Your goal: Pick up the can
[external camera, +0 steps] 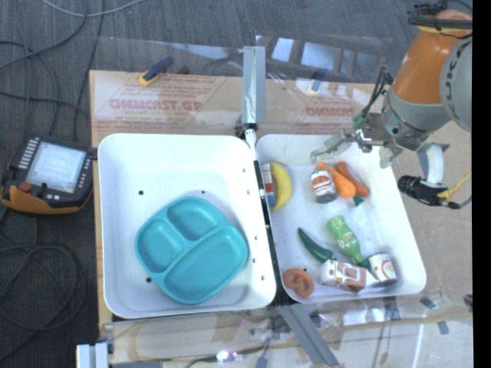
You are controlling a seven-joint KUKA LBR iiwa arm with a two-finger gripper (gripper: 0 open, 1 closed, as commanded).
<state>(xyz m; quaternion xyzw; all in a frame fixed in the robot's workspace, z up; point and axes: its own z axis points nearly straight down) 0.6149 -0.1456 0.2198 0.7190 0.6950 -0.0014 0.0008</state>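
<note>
The small red-and-white labelled can (pixel 323 185) stands in the upper part of the right white bin (pixel 410 228), touching an orange plastic carrot (pixel 347 179) on its right, so a descending finger could well catch the carrot and knock the can over. The two-finger gripper (pixel 345 139) hovers just above it, fingers spread and grasping nothing. The can's label is too small to read.

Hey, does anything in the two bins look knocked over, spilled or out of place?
Nothing spilled. In the right bin the green bottle lies on its side, and a second can lies tipped in the near corner. The can by the carrot stands upright.
</note>
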